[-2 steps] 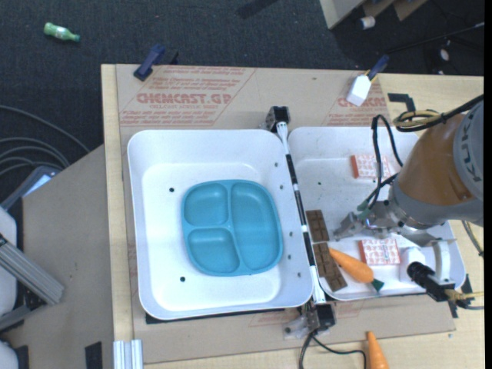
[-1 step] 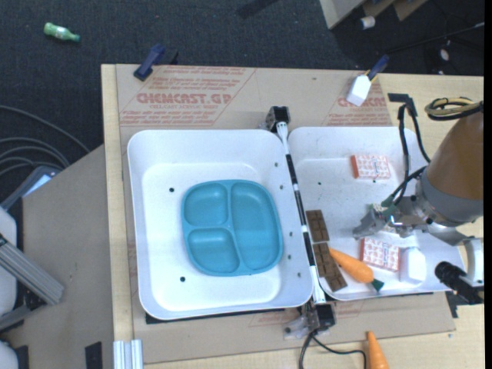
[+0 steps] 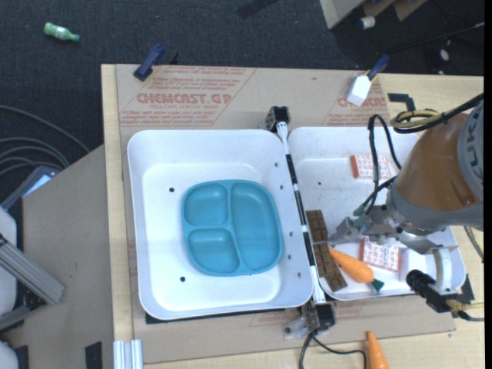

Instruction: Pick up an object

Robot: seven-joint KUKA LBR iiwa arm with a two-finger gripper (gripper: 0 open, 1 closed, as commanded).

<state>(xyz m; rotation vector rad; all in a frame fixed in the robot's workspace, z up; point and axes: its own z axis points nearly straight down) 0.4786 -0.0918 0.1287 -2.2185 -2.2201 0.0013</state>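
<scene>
In the right bin point(image 3: 330, 148) lie an orange carrot point(image 3: 353, 265) near the front, a brown chocolate-bar-like strip point(image 3: 321, 248) along the left wall, a red-and-white packet point(image 3: 382, 254) under the wrist, and another red-and-white packet point(image 3: 367, 166) at the back. My gripper point(image 3: 355, 230) hangs low over the front of this bin, just above the carrot and next to the front packet. The arm's orange band and grey wrist cover much of the bin's right side.
The left bin point(image 3: 154, 229) holds a blue divided plate point(image 3: 231, 227). A second carrot point(image 3: 374, 353) lies on the bench at the front edge. A black cable point(image 3: 378, 148) loops over the right bin. Clamps sit between the bins at back and front.
</scene>
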